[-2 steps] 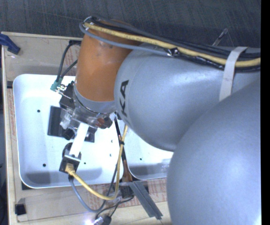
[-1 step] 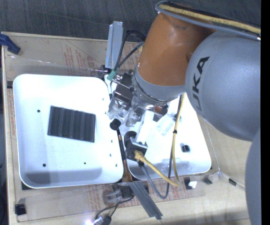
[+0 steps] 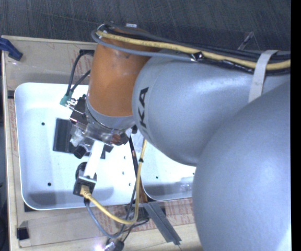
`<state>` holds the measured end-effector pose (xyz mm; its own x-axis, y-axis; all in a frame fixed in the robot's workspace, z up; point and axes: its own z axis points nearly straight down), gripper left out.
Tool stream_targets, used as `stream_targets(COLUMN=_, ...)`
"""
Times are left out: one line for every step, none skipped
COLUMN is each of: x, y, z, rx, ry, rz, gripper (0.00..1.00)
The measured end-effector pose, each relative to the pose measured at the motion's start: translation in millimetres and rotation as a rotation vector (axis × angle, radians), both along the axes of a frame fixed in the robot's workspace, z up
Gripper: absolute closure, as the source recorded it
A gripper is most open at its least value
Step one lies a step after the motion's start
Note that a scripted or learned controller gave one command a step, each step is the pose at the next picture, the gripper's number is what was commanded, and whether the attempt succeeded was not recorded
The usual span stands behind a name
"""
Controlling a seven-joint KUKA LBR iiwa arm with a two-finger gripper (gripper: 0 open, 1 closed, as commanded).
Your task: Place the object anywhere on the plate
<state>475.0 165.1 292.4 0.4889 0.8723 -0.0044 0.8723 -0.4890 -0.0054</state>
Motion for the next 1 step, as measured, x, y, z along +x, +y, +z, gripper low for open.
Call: stream_targets(x=37.5, y=-60.1, z=46.5, rx=0.001, ry=-0.004, rz=-0.192, gripper=1.0)
